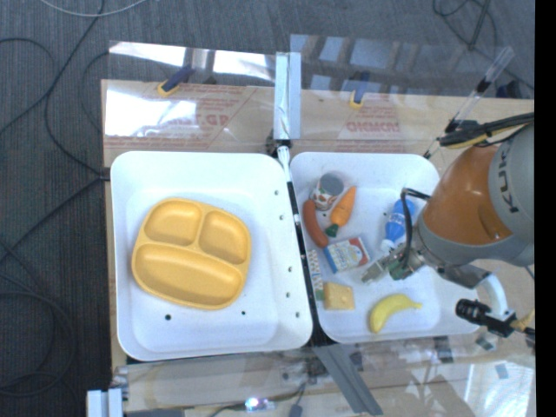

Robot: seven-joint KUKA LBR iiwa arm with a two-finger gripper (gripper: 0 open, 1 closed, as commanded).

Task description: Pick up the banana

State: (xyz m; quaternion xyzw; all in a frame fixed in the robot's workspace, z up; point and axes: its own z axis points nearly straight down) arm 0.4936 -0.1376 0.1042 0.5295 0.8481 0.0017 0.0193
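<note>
In the right bin (pixel 408 165), the banana (pixel 391 310) lies near the claw (pixel 388 268).

Robotics laboratory test cell. A wooden bench (pixel 217 111) stands on grey carpet (pixel 52 102) crossed by loose cables (pixel 113 3). Clear panels (pixel 195 59) are clamped along the bench's far edge, and an industrial arm (pixel 486 202) reaches over two white bins (pixel 261 168).

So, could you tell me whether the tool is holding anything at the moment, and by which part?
Nothing is held. The tool hangs over the right bin, above the banana, which lies free on the bin floor.
</note>
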